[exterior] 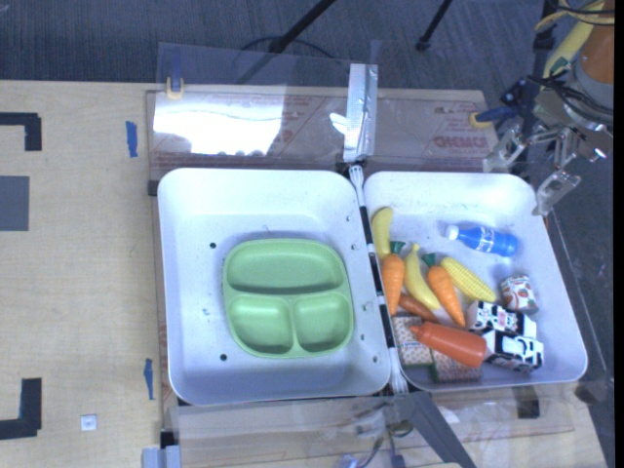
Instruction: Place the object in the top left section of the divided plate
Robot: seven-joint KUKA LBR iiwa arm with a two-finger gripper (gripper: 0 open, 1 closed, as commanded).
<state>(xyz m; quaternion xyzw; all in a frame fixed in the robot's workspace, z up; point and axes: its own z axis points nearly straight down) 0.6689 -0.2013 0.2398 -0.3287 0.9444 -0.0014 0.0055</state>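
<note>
At the upper right corner of the right bin (pixel 570 354), the claw (pixel 546 169) is hanging above the rim, and nothing is sitting between its fingers; whether they are apart or together I cannot tell. The task does not name its object, so I am judging it is still waiting among the toys in the right bin: a blue bottle (pixel 485 239) lying apart near the back, a banana (pixel 381 229), carrots (pixel 393 281), a corn cob (pixel 467 278) and a cow figure (pixel 508 331) piled together toward the front. The green divided plate (pixel 288 295) is lying in the left bin (pixel 185 213), with its three sections open upward, probably so that a thing can be dropped in from above.
</note>
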